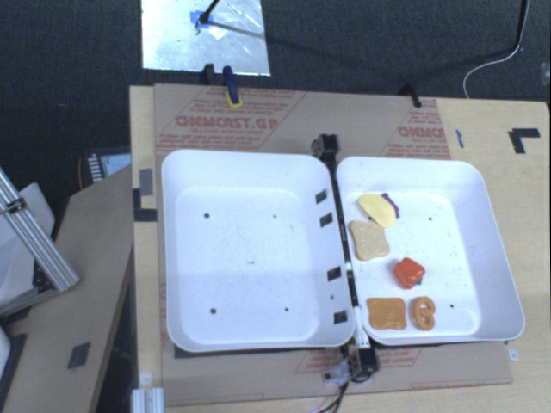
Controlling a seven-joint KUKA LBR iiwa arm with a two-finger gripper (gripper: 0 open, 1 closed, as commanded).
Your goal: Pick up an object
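You have two white bins side by side on the counter (482, 123). The left bin (245, 252) and the right bin (482, 231) touch along their inner walls. In the right bin, a yellow piece (376, 209) lies near the top with something purple (392, 203) tucked just behind it (too small to identify). Below it sits a tan slice (370, 241), then a red piece (409, 272). Nearest the front wall, an orange square (386, 313) lies just beside an orange ring (424, 313).
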